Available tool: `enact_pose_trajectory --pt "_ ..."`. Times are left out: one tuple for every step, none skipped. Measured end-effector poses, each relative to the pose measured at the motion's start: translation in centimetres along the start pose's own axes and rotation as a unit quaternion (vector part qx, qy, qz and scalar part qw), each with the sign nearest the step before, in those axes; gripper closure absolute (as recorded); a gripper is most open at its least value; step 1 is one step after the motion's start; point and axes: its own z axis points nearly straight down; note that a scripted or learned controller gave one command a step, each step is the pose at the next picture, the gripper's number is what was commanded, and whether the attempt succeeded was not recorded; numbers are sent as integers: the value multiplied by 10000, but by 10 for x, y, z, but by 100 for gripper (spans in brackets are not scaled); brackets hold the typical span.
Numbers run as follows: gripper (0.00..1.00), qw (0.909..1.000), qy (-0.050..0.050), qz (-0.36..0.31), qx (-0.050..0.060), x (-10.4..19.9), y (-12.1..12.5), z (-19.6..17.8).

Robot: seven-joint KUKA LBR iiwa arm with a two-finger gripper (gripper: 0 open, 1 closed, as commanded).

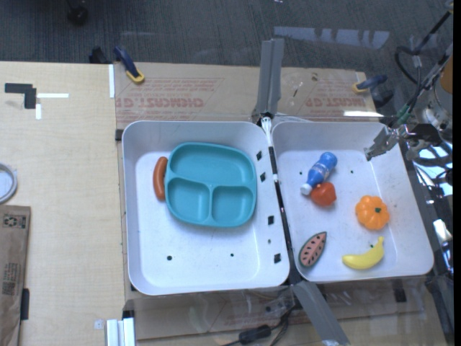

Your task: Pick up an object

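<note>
- Gripper [376,148]: sits over the upper right corner of the right bin [403,269], reaching in from the right edge. Whether it is released or clenched cannot be told at this size; nothing is seen in it.
- Right bin contents: blue and white bottle [320,171], tilted, its lower end touching a red tomato-like object [324,194]. Orange pumpkin [372,213] lies right of these, apart. Yellow banana [364,256] lies near the front wall, below the pumpkin. Watermelon slice [312,249] lies at front left, just beside the banana, not touching.
- All five objects rest on the bin floor, well apart from the gripper.
- Left bin [194,272]: teal divided plate [211,184], three compartments, in the upper half. Orange sausage [159,176] lies just beside the plate's left edge.
</note>
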Motion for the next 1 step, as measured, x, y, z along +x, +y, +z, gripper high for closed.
enact_pose_trajectory --pt "0 10000 2 15 3 -29 -29 102"
